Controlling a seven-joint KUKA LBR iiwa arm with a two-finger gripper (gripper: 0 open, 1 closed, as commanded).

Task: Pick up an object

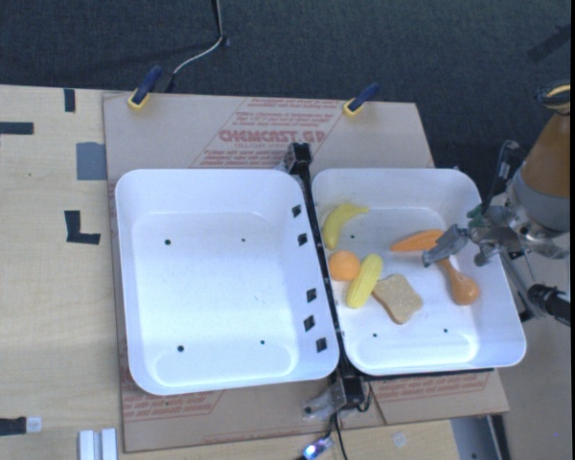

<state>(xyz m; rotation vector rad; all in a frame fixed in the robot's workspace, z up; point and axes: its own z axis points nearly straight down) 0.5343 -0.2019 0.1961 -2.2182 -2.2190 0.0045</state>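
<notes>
step: approach, nothing lifted | pincer (448, 247) seen spread, unladen, just right of carrot (418, 241) | next: descent and closure judged needed

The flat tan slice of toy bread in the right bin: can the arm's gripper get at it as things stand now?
Probably yes. The flat tan slice of toy bread lies uncovered on the floor of the right white bin, with the yellow toy corn cob close beside it. The gripper hovers nearby.

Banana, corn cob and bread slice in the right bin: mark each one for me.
banana (339, 221): camera view, middle of its curved body.
corn cob (364, 281): camera view, centre of the cob.
bread slice (398, 298): camera view, middle of its top face.
</notes>
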